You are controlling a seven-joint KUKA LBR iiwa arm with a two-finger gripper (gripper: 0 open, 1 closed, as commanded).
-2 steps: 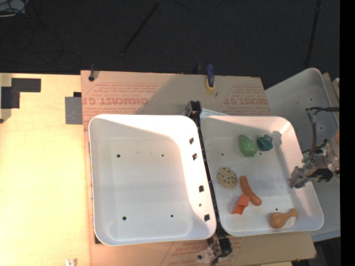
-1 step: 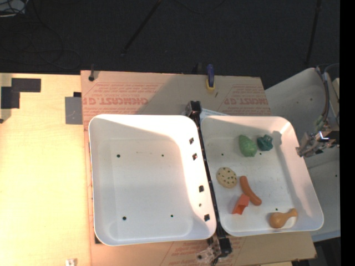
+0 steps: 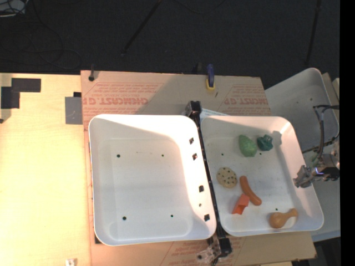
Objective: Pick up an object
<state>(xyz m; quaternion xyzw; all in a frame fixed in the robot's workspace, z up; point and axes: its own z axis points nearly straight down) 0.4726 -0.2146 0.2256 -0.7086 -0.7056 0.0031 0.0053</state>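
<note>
Objects for picking all lie in the right bin (image 3: 302,165): a light green lump (image 3: 247,146) and a darker teal piece (image 3: 265,142) near the far side, a speckled cookie (image 3: 227,177) by the divider, an orange sausage (image 3: 249,190) touching a small red block (image 3: 240,205) in the middle, and a tan drumstick (image 3: 282,218) near the front corner. The left bin (image 3: 100,182) sits beside it on the table (image 3: 39,165), with cardboard (image 3: 144,96) under both bins.

The hand (image 3: 310,175) appears as a small dark and metallic shape at the right bin's outer rim, by the right edge of the view. It is too small and cluttered here to tell how it is set or whether it has anything in it; nothing from the bin appears to be in it.

I judge this the opening step: no object has been chosen or reached, and the pick is not yet begun. The next move calls for travelling in over the right bin and coming down on one item. The drumstick is nearest; the sausage and red block touch, so a grasp there could nudge both
</note>
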